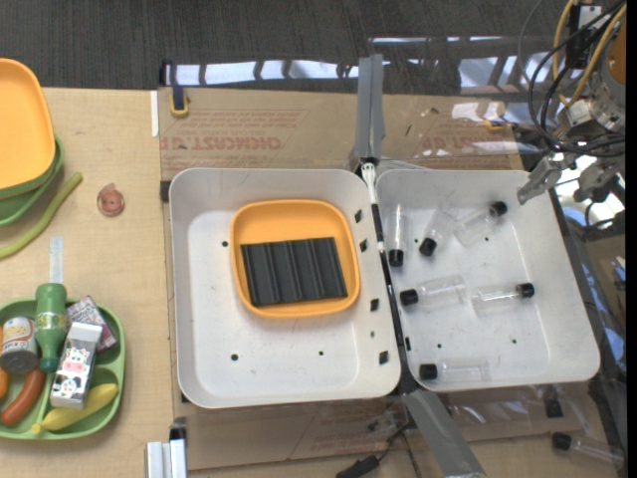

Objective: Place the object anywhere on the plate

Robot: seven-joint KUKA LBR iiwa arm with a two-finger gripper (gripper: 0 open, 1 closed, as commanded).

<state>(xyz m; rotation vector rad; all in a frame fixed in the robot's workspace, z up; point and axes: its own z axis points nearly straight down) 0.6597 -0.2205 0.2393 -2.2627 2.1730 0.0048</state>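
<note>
Brown card covers the bench [109,147], and two white bins sit side by side on it so things cannot roll away. The left bin [199,366] holds an orange plate [294,210] near its middle, a bit toward the far edge. A black block [295,271] with ridges lies flat on the plate and covers most of it. I think this block is the thing to be placed. It rests fully inside the plate's rim, so the job looks done.

The right bin [557,347] holds a few clear tubes [438,291] with black caps. They lie on their sides, spread out, well apart from the plate.

The gripper [545,177] hangs over the far right corner of the right bin, far from the plate. It may be parked there to keep out of the way. I cannot tell if it is open or closed, and I see nothing in it.

A green tray [105,406] of toy food sits at the bench's near left corner, outside both bins.
</note>
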